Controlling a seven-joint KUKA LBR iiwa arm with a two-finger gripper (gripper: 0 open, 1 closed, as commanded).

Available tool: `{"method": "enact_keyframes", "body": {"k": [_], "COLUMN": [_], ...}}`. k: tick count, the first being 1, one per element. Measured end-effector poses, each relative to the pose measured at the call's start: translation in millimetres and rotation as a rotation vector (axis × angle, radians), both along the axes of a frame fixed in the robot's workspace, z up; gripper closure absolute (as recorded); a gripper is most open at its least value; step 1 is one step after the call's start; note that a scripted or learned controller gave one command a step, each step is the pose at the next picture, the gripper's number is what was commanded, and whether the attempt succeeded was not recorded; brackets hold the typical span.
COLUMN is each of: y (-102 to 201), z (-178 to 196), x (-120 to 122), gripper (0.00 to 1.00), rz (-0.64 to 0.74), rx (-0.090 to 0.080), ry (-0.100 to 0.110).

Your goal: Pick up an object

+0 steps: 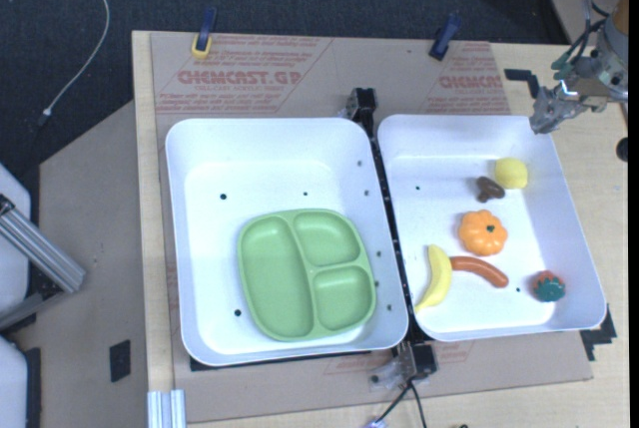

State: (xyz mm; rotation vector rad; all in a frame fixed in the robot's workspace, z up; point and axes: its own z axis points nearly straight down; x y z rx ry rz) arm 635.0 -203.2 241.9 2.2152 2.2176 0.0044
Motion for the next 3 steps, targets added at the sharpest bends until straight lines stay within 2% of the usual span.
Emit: {"method": "enact_keyframes", "body": {"k": [1,3], "y": [53.5,142.0], "z": [-12.5,-9.8], "x": [-11.3,-39.2], "gripper": [1.00,1.00], "rz": [0.003,0.003], "rx": [0.005,0.005], "ry": [0.011,0.010]}}
